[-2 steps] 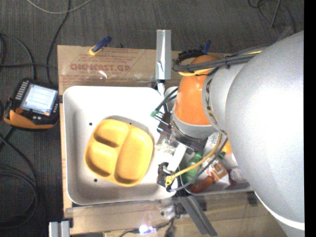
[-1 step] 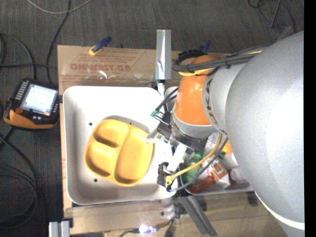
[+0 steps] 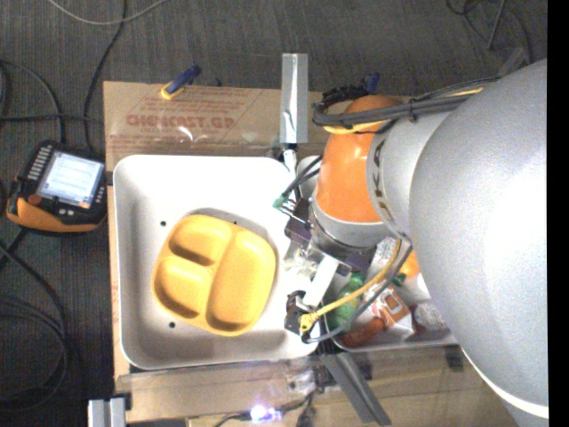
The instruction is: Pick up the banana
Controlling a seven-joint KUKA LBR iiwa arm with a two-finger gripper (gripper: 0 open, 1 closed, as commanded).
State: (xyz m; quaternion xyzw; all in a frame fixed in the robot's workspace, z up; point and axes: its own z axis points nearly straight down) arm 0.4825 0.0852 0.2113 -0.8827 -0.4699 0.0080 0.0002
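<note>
Far left on the floor, an orange-and-black handheld pendant w/ lit screen [image 3: 55,188]. On the desk, a brown cardboard sheet [image 3: 204,123] behind the left white plastic bin [image 3: 133,238], which holds a yellow two-compartment plastic dish [image 3: 216,272], approx centred. The gripper [image 3: 313,269] hangs over the seam btwn the bins; its grip can't be told. The grey arm [image 3: 471,229] covers most of the right white bin [image 3: 391,345], where a green item [image 3: 356,285] and a red-orange item [image 3: 364,334] peek out. Banana's spot can't be told.

Room in the left bin [image 3: 142,185] only
A yellow tray [image 3: 216,274] takes its middle; the arm [image 3: 462,238] covers the cluttered right bin [image 3: 418,339].
</note>
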